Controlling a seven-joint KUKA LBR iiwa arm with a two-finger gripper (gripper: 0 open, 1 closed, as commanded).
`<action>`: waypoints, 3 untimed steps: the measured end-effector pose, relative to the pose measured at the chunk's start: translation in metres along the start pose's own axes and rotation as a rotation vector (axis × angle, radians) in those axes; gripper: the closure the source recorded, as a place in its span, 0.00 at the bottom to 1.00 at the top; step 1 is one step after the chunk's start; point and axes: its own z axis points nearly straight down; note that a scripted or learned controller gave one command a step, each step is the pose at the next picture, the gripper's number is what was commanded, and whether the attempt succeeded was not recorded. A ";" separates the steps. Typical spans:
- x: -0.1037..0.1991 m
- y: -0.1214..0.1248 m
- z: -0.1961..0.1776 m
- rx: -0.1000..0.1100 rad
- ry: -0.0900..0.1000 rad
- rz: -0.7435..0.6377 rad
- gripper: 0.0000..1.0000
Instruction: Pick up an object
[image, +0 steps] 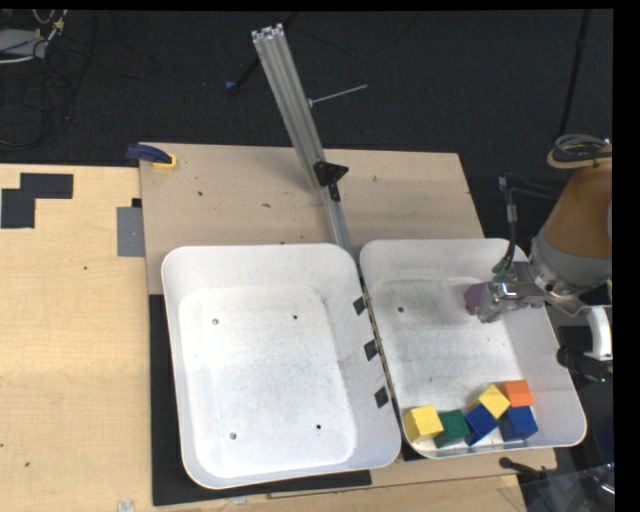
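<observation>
One two-finger metal hand (492, 300) reaches in from the right side of the view, over the upper right part of the right-hand shallow white plastic bin (440, 340). A small purple object (475, 296), its shape too blurred to make out, sits at the tip of the hand, touching it; whether it is between the fingers, and whether the fingers are apart or together, cannot be told from this angle. Behind the hand, the robot arm shows its orange band (580, 215) and grey wrist at the right edge. Well below the hand, in the near right corner of the same bin, a cluster of small coloured blocks lies packed together: a yellow cube (423, 420) on the left, a green block (452, 427) just beside it, a blue block (479, 424), a second yellow block (493, 402) above that, an orange block (517, 391) and a dark blue block (518, 424) at the right end. The bin floor around the hand is bare and speckled grey. Just beside it, touching along a shared edge with black clips, is the left-hand shallow white plastic bin (200, 290). Both bins rest on a pale wooden worktop (240, 195). A slanted silver aluminium rail (295, 105) rises from between the bins toward the top of the view. A small blue and yellow clamp (152, 155) sits at the worktop's far left corner.
</observation>
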 end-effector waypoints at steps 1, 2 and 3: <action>0.000 0.004 -0.063 -0.003 -0.001 0.000 1.00; -0.001 0.004 -0.082 0.002 0.000 -0.001 1.00; 0.060 -0.001 -0.074 0.006 0.003 -0.002 1.00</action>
